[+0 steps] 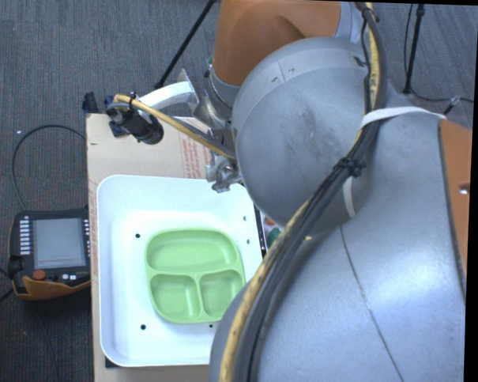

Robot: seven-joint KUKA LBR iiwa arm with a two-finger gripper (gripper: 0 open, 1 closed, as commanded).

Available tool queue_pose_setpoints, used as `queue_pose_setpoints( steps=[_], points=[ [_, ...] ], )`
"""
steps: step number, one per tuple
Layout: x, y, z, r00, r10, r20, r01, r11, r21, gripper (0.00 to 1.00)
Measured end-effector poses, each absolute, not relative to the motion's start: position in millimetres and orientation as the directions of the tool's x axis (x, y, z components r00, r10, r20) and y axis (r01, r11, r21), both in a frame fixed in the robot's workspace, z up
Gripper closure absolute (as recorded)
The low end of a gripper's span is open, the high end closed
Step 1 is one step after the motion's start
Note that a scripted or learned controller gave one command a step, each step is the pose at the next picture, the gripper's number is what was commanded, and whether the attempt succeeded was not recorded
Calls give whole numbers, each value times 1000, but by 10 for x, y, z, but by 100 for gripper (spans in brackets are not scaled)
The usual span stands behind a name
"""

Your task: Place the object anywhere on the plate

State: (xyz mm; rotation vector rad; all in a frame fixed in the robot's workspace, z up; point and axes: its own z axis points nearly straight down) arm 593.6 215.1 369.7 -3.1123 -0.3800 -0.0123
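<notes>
A light green plate (192, 275) with three compartments lies in the left white bin (123, 221); nothing rests on it. The grey arm (342, 191) with its orange band (266, 25) covers the right half of the view. A metal part of the wrist (224, 178) pokes out over the bin's far right corner. The arm hides the right bin and whatever lies in it.
A teach pendant (50, 253) lies on the carpet to the left of the bench. A yellow cable (175, 124) and a black fitting (135, 126) hang over the cardboard at the back of the bench. Tripod legs stand on the floor behind.
</notes>
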Motion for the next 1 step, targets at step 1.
queue_pose_setpoints(
  steps=[1],
  points=[
    [5576, 2415, 2401, 981, 191, -17, 191, -982, 0, 100]
  ],
)
